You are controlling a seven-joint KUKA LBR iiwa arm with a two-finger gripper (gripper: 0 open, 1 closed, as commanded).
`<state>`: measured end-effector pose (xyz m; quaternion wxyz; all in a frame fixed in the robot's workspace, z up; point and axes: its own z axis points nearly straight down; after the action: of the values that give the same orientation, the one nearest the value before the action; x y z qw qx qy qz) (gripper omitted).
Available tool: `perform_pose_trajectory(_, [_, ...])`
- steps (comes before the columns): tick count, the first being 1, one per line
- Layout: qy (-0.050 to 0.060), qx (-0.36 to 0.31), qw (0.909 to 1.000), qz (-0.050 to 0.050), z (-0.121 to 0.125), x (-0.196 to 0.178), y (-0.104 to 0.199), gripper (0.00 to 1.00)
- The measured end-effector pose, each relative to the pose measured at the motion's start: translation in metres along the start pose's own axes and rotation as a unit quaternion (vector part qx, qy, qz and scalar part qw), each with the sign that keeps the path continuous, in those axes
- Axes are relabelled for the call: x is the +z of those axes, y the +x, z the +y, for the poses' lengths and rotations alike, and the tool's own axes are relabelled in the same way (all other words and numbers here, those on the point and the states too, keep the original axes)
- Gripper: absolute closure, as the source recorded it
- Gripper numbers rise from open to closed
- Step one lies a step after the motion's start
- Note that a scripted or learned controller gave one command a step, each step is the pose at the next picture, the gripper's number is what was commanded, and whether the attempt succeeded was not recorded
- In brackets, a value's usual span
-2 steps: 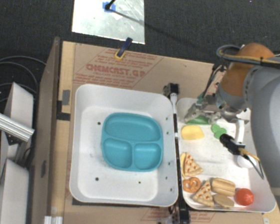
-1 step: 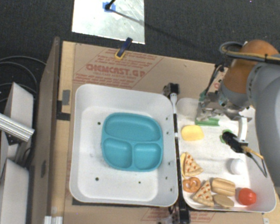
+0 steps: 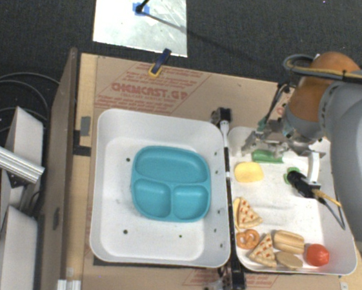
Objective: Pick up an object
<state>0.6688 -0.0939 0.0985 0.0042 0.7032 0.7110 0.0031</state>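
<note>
The gripper [image 3: 269,143] stands over the upper left part of the right bin [image 3: 290,212], close to that bin's top rim and near the divide between the two bins; whether it is released or clenched cannot be told from this view. The arm [image 3: 354,135] enters from the right edge of the frame and covers the bin's upper right corner.

A green piece [image 3: 267,157] lies on the bin floor just below the gripper in the frame; contact between the two cannot be confirmed. A yellow piece [image 3: 248,173] lies just below and left of the green piece, close to the left wall.

The remaining items sit along the lower edge of the right bin: a pizza slice [image 3: 246,214] against the left wall; a pretzel [image 3: 247,238] below it; a second pizza slice [image 3: 264,251] beside the pretzel; a bun [image 3: 288,240] to the right; a red ball [image 3: 316,255] near the lower right corner.

The centre of the right bin is bare white floor, between the yellow piece and the lower row.

The left bin [image 3: 108,185] holds a teal divided plate [image 3: 170,184] at its centre, with a bare margin on all four sides.
</note>
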Motion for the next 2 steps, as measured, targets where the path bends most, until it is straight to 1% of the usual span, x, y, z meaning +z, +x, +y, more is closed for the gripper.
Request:
perform_pose_trajectory(1, [0.003,0.004,1.0000,0.000,-0.0046,0.0122,-0.0062,0.00])
perform_pose_trajectory(2, [0.003,0.005,1.0000,0.000,0.0005,0.0063,-0.0156,0.00])
